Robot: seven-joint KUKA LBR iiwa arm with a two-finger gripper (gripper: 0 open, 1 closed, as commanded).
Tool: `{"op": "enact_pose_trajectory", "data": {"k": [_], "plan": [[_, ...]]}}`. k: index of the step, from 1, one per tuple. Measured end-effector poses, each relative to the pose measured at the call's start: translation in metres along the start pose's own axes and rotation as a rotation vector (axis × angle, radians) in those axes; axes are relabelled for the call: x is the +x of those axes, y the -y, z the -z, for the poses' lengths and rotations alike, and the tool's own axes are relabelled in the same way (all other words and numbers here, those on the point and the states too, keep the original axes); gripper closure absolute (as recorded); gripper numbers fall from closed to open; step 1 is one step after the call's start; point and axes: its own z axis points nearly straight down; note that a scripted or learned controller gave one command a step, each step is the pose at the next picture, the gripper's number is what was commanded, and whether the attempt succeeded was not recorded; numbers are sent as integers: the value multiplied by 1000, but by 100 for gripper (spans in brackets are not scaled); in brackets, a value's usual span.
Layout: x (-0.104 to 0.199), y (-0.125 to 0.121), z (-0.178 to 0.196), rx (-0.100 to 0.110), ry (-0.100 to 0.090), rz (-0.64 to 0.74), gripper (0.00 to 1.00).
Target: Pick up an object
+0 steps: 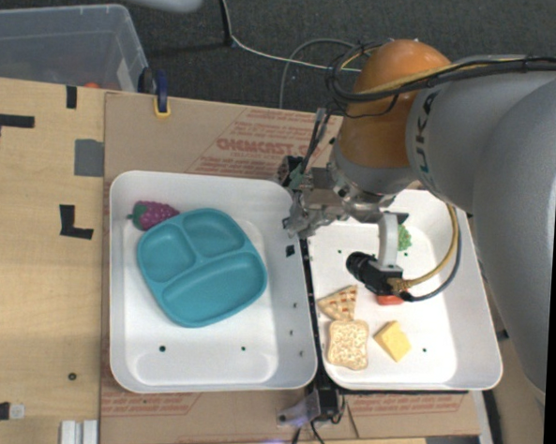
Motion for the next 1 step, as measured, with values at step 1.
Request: {"op": "enact_pose_trajectory", "data": {"k": [1], "plan": [[54, 17, -11, 0, 1, 0, 100]]}}
